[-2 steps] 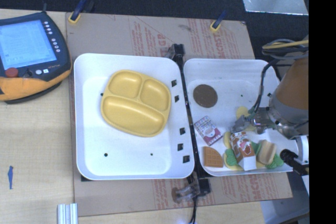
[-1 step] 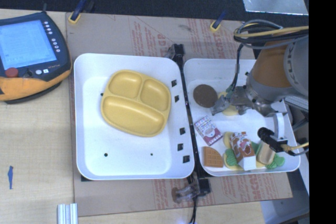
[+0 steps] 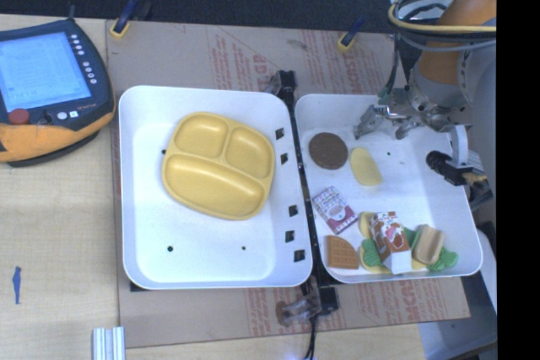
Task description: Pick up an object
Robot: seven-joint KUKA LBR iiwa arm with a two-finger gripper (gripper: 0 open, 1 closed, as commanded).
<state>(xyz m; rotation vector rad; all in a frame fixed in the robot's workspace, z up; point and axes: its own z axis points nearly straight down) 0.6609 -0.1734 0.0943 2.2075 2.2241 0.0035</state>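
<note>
The right bin [image 3: 413, 181] holds several toy foods. A brown round cookie [image 3: 327, 150] and a pale yellow oval piece [image 3: 365, 167] lie near its back left. A red and white packet [image 3: 334, 209] sits mid-left. Along the front lie a waffle [image 3: 342, 252], a small carton [image 3: 391, 236], a hot dog [image 3: 428, 244] and green pieces [image 3: 371, 254]. My gripper [image 3: 386, 123] hangs over the bin's back edge, right of and behind the cookie. Its fingers stand apart, open, with nothing between them.
The left bin [image 3: 152, 240] bears a yellow divided plate [image 3: 221, 164]. A teach pendant [image 3: 46, 88] lies on the bench at far left. A black part of the arm [image 3: 451, 167] reaches over the right bin's right wall. Black clips [image 3: 294, 181] run along the seam between the bins.
</note>
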